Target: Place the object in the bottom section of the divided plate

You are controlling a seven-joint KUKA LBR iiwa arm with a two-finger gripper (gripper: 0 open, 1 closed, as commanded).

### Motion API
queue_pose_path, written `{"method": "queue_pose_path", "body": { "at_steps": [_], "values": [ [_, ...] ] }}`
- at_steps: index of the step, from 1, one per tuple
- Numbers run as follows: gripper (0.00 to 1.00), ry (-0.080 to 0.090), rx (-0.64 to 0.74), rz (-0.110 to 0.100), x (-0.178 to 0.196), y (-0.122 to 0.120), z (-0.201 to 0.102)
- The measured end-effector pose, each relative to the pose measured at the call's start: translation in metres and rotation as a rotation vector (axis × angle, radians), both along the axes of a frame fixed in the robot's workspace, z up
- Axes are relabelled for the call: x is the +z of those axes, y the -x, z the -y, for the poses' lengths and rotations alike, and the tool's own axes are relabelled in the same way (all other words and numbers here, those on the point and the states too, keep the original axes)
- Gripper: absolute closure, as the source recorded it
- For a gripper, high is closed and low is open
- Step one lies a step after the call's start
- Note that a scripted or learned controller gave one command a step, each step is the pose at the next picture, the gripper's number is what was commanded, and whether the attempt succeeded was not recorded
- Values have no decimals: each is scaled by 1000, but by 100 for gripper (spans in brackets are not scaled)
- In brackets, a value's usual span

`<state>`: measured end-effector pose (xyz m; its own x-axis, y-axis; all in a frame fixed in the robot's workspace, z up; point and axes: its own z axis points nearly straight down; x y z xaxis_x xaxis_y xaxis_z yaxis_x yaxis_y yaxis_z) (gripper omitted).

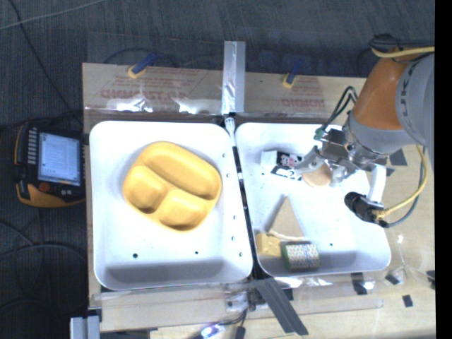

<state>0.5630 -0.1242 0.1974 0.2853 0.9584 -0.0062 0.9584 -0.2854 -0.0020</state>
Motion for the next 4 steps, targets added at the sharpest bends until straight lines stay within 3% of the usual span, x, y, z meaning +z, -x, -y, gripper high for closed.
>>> {"method": "queue_pose_path", "body": {
  "at_steps": [1, 2, 3, 4],
  "values": [
    [100, 1, -259, 0, 10, -69, -74],
    [100, -1, -72, -2, -15, -57, -152],
    [0, 0, -72, -1, -15, -57, -152],
    [0, -1, 148, -2, -15, -45, -186]
  ]
}}
